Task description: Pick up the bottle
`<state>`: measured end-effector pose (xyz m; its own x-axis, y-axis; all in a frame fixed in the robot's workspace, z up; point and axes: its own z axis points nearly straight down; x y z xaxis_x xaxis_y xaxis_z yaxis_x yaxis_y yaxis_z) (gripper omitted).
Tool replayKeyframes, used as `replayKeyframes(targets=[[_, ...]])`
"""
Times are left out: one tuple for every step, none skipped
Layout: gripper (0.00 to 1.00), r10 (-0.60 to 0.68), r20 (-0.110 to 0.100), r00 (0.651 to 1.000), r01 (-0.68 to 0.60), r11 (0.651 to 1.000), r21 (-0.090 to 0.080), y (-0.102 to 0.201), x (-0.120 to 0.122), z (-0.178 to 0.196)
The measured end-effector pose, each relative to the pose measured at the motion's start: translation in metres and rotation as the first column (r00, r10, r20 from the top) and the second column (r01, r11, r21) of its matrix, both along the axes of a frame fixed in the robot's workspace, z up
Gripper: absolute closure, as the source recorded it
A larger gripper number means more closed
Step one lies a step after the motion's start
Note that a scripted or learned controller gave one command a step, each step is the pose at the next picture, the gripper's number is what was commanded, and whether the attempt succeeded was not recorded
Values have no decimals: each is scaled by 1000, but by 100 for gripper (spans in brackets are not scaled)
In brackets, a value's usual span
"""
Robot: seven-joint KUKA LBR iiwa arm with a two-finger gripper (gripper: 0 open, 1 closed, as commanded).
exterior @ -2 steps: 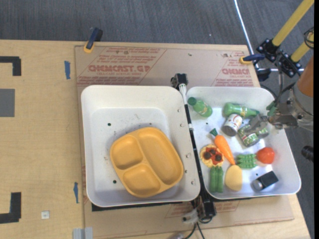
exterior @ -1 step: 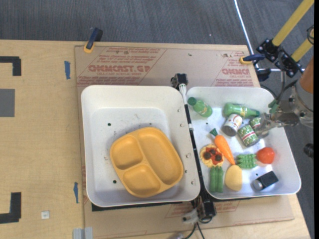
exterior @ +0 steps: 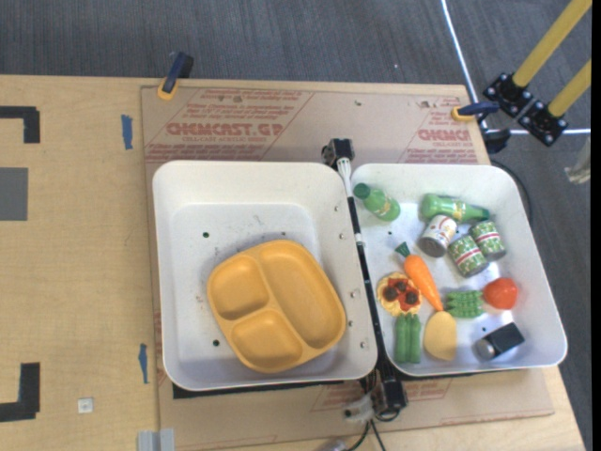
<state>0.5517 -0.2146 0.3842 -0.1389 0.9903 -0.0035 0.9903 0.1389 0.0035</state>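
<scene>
A small green bottle (exterior: 377,203) with a pale label lies at the far left corner of the right bin (exterior: 537,252), close to the divider between the bins. A larger dark green bottle (exterior: 454,207) lies on its side further right along the same far wall. It touches a silver can (exterior: 437,235) just below it.
The right bin also holds two green-labelled cans (exterior: 478,247), a carrot (exterior: 423,281), a pizza slice (exterior: 399,293), a tomato (exterior: 500,292), a lemon (exterior: 440,334), green beans (exterior: 407,338) and a black block (exterior: 499,340). A yellow divided plate (exterior: 274,304) lies in the left bin (exterior: 178,252).
</scene>
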Motion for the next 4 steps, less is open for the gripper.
replayKeyframes(targets=[[100,216,0,976,-216,976,-1,-9,30,106],[100,217,4,976,-217,976,-5,-9,31,116],[100,218,8,976,-218,976,-10,-9,32,127],[100,219,13,976,-219,976,-14,-9,33,139]])
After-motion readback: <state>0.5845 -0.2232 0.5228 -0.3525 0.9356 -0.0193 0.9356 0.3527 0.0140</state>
